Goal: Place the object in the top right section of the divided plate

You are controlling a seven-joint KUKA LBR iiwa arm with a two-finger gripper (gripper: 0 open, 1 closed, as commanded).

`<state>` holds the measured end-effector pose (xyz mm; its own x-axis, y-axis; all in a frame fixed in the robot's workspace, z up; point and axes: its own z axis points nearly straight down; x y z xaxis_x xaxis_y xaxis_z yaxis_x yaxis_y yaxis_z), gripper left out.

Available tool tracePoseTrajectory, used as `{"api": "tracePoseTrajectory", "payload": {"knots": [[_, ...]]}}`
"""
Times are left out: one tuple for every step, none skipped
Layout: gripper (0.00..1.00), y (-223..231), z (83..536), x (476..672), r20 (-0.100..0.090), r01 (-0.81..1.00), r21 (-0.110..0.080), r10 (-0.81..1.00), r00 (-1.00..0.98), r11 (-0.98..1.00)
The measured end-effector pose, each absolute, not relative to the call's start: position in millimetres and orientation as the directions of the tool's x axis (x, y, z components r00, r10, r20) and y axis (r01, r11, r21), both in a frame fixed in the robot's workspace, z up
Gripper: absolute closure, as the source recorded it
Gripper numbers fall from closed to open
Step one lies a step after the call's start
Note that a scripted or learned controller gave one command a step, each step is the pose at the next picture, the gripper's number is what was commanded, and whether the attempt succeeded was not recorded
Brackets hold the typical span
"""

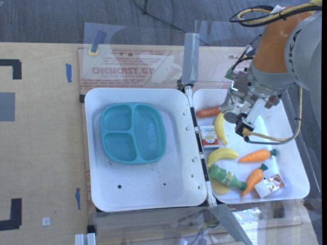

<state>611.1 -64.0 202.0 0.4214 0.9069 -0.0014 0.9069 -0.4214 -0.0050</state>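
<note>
Gripper [228, 109]: low over the right bin [291, 162]; I cannot tell if it is wide or tight, or if it holds anything.
Orange toy [207, 112]: maybe a carrot, just left of the gripper, lying sideways.
Banana [220, 129]: just below the gripper, pointing up and down.
Divided plate [150, 134]: blue-green, in the left bin [143, 188], well apart to the left.

divided plate [133, 133] lies in the left bin [148, 188]; bananas [220, 128] and carrots [255, 155] in the right bin [287, 149].
</note>
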Motion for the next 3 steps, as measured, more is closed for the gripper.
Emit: {"api": "tracePoseTrajectory", "payload": {"knots": [[1.0, 5, 182, 615.2, -0.001, 0.965, -0.008, 0.965, 0.261, -0.261], [1.0, 76, 182, 619.1, -0.001, 0.981, -0.003, 0.981, 0.194, -0.194], [1.0, 137, 203, 642.0, -0.001, 1.0, -0.002, 1.0, 0.009, -0.009]]}}
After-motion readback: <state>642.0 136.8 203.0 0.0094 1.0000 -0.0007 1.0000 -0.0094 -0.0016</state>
